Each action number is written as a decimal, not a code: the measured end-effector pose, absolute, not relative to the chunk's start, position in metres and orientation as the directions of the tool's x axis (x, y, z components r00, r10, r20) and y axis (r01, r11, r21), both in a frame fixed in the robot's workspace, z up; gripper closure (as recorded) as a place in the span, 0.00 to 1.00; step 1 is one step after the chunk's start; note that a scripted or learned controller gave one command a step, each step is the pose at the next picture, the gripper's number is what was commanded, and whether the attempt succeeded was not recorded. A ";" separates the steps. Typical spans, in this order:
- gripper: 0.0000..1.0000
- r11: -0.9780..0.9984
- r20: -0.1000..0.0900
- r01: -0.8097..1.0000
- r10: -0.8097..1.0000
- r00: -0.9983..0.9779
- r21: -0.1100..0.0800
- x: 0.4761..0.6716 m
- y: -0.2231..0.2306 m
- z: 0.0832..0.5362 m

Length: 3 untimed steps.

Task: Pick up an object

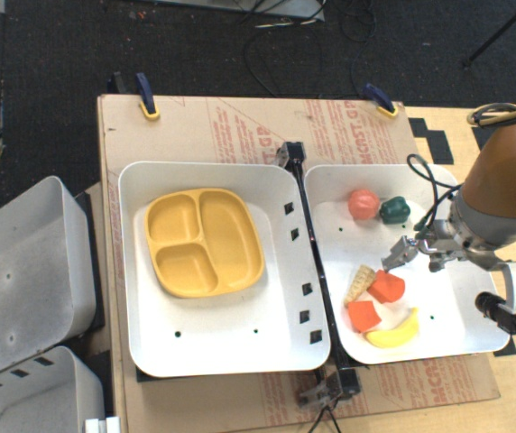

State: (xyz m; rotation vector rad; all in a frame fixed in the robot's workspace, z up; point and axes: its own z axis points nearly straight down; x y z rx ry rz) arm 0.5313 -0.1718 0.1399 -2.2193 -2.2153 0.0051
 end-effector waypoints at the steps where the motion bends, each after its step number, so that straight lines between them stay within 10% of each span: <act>1: 0.00 -0.001 0.006 1.000 1.000 0.001 0.006 0.535 -0.170 0.096; 2: 1.00 -0.003 0.000 1.000 1.000 0.003 0.001 0.532 -0.171 0.102; 3: 1.00 0.003 -0.001 1.000 1.000 -0.003 0.005 0.532 -0.163 0.148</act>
